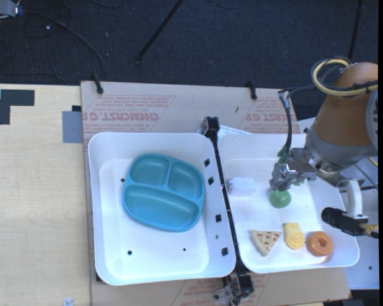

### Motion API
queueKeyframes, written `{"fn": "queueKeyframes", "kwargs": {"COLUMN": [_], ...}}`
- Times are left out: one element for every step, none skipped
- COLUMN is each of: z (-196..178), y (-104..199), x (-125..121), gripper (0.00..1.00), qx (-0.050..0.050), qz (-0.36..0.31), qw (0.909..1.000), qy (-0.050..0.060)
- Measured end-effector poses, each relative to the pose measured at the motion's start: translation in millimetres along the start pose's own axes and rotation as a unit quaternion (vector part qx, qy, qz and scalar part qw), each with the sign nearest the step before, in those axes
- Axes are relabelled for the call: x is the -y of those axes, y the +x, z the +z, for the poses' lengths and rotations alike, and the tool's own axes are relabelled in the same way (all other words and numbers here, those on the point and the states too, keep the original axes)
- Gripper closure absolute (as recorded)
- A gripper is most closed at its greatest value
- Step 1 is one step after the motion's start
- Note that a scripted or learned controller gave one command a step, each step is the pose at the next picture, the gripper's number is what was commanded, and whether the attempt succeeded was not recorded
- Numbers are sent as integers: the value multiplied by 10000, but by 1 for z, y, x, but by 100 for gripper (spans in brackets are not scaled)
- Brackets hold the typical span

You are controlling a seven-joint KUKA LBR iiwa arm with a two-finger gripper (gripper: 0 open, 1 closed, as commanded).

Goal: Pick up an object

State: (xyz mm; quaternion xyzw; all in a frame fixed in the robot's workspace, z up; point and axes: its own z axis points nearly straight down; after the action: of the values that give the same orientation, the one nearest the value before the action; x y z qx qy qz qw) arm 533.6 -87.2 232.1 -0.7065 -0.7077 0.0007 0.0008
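**Gripper down on the green piece**

We find the gripper [282, 185] low in the right bin [255, 150], directly above the green round object [280, 199], perhaps touching it. We cannot tell the pincer's state. We judge a grasp attempt underway; next comes a firm close, then lift. Cardboard print [135, 115] is mirrored, not confidently readable.
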Motion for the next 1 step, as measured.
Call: {"fn": "queueKeyframes", "kwargs": {"z": [-6], "y": [50], "x": [-12], "gripper": [100], "qx": [-10], "qz": [-20], "qw": [10000], "qy": [21]}}
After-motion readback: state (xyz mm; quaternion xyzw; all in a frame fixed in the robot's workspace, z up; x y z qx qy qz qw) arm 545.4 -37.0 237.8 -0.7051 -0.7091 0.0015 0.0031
